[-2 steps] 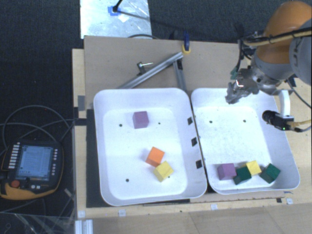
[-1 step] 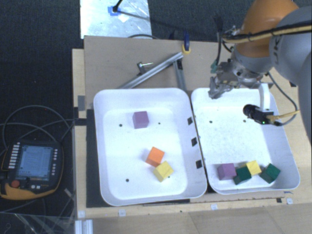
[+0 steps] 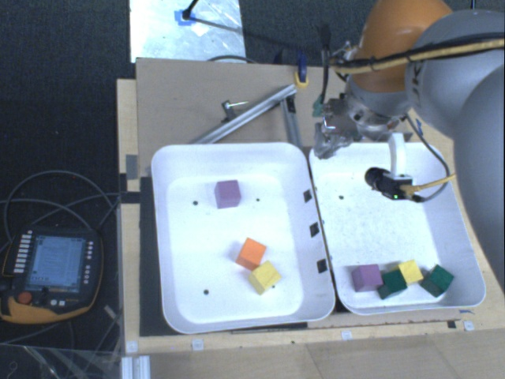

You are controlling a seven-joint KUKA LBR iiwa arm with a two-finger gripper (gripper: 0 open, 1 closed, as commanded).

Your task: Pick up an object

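In the left bin [image 3: 170,235] lie a purple cube [image 3: 227,193] near the back, an orange cube [image 3: 252,253] in the middle, and a yellow cube [image 3: 265,276] touching the orange one's front corner. Along the front wall of the right bin [image 3: 461,235] sit a purple cube [image 3: 366,276], a dark green cube [image 3: 391,283], a yellow cube [image 3: 409,272] and another green cube [image 3: 437,279]. My gripper [image 3: 326,144] hangs over the back left corner of the right bin, far from every cube, with nothing seen in it.
The grey arm with its orange band [image 3: 402,14] covers the back right of the scene. A metal rod [image 3: 248,113] lies on the brown board behind the left bin. A teach pendant [image 3: 51,271] with cables rests left of the bench.
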